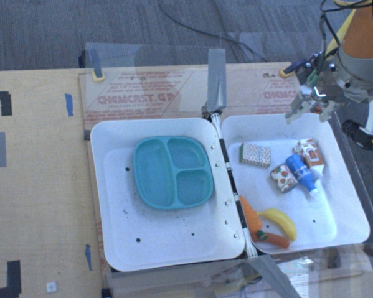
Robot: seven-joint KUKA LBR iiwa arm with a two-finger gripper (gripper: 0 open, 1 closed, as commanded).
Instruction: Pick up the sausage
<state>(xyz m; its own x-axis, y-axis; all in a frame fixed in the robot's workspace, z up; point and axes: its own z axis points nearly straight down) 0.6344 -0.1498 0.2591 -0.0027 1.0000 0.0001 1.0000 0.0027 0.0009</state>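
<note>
While the gripper (pixel 310 106) hangs over the right bin's (pixel 346 227) far rim, holding nothing, the sausage (pixel 273 239) waits at the near edge.
Whether its fingers are apart or together I cannot tell. The reddish sausage lies low in that bin, touching a banana (pixel 281 222) and just beside a carrot (pixel 252 215) against the dividing wall. Risk, as I judge it: so tight a cluster could let the fingers snag the banana or carrot, or strike the bin wall.

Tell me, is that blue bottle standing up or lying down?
Lying down. The blue bottle rests on its side on the right bin's floor, its white cap pointing toward the near edge.
</note>
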